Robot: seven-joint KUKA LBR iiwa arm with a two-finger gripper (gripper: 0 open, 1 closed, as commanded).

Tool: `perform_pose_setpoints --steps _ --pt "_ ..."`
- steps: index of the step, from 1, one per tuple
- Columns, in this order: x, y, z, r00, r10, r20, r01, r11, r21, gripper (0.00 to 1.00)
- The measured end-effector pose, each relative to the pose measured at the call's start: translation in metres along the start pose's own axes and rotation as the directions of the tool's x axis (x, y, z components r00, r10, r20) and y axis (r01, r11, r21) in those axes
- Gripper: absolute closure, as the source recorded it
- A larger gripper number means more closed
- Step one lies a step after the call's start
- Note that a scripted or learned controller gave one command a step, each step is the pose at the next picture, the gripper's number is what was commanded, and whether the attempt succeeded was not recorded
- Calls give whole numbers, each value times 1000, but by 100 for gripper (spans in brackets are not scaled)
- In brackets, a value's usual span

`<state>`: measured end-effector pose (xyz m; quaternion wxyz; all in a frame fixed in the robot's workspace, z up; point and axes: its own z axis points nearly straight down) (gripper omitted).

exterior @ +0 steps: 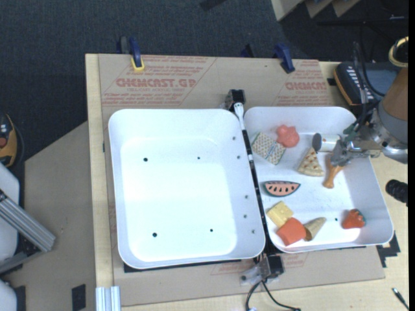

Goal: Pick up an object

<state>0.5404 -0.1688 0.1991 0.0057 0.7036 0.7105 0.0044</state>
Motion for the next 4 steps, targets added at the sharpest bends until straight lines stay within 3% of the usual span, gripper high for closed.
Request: perform_pose_setpoints --steps 1,2,3,4 --pt "2 -67 71 1000 12 -6 -12 1000 25 100" --pt "49 -14 -21 1000 1 -1 -1 1000 2 100" --pt "22 5 -182 1000 9 5 -9 1000 -7 100" --pt "131 -12 -115 1000 -1 -7 1 1000 21 100"
